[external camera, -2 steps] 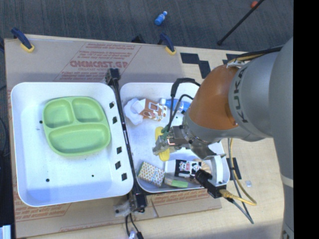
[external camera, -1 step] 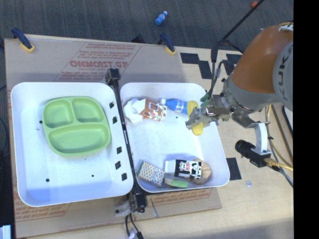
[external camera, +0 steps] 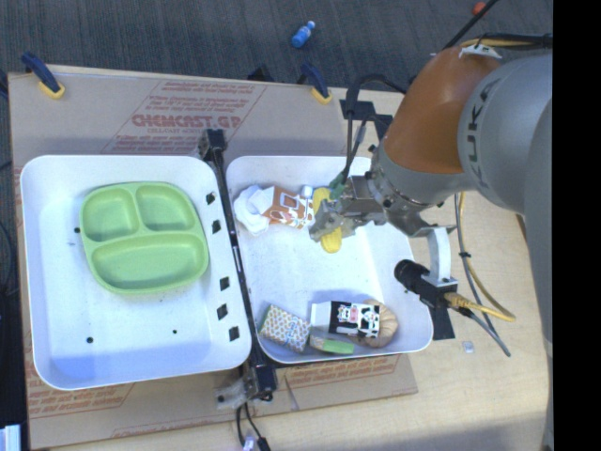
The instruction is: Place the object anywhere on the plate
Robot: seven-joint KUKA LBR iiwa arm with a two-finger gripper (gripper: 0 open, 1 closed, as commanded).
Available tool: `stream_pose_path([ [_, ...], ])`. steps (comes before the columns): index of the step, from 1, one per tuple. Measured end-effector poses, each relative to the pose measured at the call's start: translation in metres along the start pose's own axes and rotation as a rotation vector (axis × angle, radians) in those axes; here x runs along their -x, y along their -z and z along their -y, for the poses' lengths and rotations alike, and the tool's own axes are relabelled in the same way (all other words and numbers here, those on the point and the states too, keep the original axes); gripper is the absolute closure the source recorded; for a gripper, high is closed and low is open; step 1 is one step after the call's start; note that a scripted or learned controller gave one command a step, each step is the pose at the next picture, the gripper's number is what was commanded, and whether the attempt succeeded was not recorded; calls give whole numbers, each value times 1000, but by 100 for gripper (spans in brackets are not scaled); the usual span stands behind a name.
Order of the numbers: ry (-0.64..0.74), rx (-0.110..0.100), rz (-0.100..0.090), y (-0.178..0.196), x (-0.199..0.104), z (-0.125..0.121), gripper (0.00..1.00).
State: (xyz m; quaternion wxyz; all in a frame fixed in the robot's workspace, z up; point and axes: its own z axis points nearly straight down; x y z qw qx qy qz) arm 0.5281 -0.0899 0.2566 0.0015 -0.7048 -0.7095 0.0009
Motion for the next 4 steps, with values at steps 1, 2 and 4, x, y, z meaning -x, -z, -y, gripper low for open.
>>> stream_pose_path([
  [1, 1, 0, 0, -166, 7, 42, 100],
  [2, -1, 5, 2, -63, 16, -12, 100],
  [4, -1, -1, 0, -129, 50, 53, 0],
])
